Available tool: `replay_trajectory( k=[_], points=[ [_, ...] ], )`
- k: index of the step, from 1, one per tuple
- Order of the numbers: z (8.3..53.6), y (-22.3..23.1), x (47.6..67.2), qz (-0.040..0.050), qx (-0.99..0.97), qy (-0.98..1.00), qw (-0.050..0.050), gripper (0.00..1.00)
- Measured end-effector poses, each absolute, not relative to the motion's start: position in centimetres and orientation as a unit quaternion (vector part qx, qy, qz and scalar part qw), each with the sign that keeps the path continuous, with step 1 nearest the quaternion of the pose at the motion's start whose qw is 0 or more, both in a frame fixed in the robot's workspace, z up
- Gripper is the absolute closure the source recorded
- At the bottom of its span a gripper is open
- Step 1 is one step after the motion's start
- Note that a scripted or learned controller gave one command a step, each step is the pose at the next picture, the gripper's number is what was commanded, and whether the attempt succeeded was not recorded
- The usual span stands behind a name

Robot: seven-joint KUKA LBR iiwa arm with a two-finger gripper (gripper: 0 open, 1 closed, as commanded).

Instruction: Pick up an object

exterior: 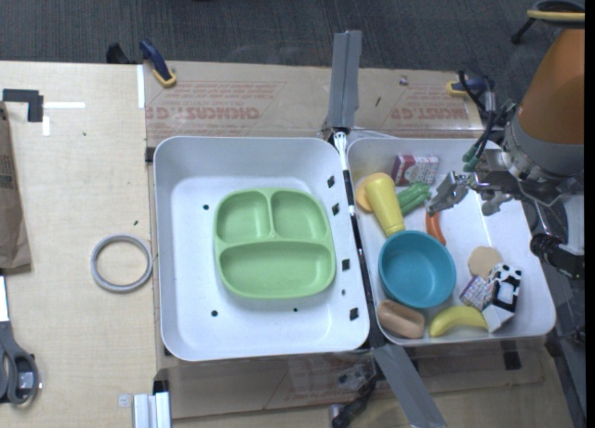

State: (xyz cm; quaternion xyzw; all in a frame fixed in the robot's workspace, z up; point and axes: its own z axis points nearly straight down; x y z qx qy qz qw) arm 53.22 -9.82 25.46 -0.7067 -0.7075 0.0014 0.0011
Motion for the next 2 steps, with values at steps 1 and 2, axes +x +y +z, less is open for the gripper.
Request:
replay_trajectory(
  k=[1, 2],
  points=[
    [16.0, -9.6, 57.8, 0.0010, -0.634, -0.773, 0.001, 0.00],
    [9.6, -9.8, 62.8, -0.0022, -0.667, -0.745, -0.004, 0.00]
  ],
)
